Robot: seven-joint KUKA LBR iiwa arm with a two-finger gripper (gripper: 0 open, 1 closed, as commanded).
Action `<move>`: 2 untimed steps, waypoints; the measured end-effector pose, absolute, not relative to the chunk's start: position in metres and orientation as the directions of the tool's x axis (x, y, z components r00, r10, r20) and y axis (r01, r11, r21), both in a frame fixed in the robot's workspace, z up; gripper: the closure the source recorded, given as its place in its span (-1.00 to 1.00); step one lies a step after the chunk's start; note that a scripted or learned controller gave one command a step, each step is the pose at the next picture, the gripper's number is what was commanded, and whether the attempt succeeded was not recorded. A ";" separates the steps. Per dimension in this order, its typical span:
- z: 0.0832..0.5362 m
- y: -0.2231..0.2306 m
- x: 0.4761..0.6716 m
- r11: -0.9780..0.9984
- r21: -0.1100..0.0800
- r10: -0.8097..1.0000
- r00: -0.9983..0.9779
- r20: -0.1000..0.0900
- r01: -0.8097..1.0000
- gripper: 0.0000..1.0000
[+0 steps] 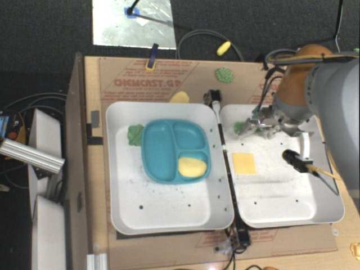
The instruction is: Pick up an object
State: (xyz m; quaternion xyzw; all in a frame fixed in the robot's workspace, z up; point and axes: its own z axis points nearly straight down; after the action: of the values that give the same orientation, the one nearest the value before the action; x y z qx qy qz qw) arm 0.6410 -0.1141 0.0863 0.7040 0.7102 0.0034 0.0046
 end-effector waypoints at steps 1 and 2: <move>0.085 -0.126 0.623 0.000 0.001 1.000 0.000 -0.001 1.000 -1.00; 0.086 -0.115 0.671 0.008 0.004 1.000 -0.008 -0.001 1.000 -1.00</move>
State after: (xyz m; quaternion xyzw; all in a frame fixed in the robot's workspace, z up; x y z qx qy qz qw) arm 0.6710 -0.1151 0.0859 0.7042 0.7100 0.0011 0.0016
